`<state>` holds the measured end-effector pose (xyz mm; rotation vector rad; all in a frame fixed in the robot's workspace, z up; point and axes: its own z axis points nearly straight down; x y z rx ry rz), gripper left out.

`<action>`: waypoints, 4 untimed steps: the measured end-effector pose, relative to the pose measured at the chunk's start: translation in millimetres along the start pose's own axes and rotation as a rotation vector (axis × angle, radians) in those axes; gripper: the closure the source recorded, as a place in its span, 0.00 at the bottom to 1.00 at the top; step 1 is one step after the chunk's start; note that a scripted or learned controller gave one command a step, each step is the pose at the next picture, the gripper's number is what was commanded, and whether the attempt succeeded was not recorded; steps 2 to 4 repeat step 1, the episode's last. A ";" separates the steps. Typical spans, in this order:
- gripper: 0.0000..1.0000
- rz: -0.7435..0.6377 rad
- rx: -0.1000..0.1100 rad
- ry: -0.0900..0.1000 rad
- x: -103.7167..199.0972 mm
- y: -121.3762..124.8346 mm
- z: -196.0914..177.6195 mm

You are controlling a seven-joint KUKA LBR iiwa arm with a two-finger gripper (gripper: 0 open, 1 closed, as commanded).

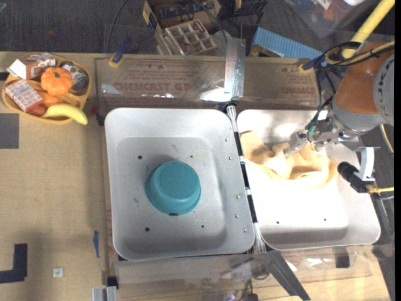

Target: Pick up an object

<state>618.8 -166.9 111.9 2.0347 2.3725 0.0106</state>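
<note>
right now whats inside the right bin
A crumpled tan cloth lies in the right bin, with the gripper over its far part. Whatever sits under the cloth is covered.

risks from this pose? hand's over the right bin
1. The hand sits over the tan cloth, which lies rumpled and limp; a pinch may catch only a fold and slip out.
2. The cloth lies near the right bin's back wall, so a descent could clip the rim.
3. The teal bowl is in the left bin, far from the hand; a switch to it means crossing the divider.
</note>
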 end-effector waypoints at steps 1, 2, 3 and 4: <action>0.00 -0.106 0.008 0.004 7.0 7.9 22.8; 0.00 -0.106 0.008 0.004 7.0 7.9 22.8; 0.00 -0.106 0.008 0.004 7.0 7.9 22.8; 0.00 -0.106 0.008 0.004 7.0 7.9 22.8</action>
